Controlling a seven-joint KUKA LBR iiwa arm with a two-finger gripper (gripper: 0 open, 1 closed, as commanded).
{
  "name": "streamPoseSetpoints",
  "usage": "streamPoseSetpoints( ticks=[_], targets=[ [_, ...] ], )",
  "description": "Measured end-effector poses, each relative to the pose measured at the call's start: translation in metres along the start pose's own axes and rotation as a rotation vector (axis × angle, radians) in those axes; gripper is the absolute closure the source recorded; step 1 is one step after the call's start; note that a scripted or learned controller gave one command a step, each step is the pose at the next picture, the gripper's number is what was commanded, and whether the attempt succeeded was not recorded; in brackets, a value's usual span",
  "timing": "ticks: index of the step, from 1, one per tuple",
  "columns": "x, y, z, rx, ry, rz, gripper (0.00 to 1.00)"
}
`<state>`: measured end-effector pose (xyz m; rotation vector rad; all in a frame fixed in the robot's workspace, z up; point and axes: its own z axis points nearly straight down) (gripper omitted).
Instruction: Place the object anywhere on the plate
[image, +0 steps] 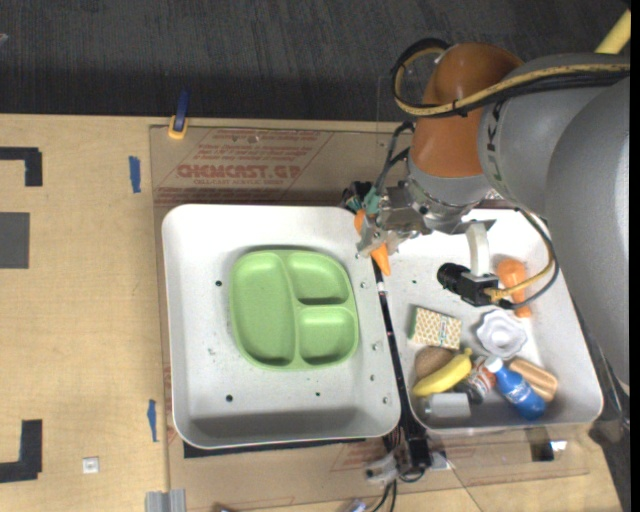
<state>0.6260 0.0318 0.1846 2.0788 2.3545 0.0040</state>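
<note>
Hand (376, 242) hovers at the right edge of the left bin (190, 330), fingers pinched on a small orange carrot (381, 262) whose tip hangs below them. It looks light, stiff and smooth, so a mid-length pinch suits, though it could swivel or slip. Green plate (262, 310) lies just left, inside that bin.

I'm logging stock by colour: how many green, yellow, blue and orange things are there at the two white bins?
Green: 1, the green divided plastic plate
Yellow: 1, the yellow banana
Blue: 1, the blue bottle
Orange: 2, the orange stick and the orange chunk
Total: 5
</note>
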Motion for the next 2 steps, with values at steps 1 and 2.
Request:
streamPoseSetpoints(
  ticks=[1, 2],
  targets=[
    [0.0737, 0.0123, -0.0063, -0.003, -0.001, -0.222, 1.00],
    [0.0722, 0.0123, -0.0064, -0.003, -0.002, -0.220, 0.00]
  ],
)
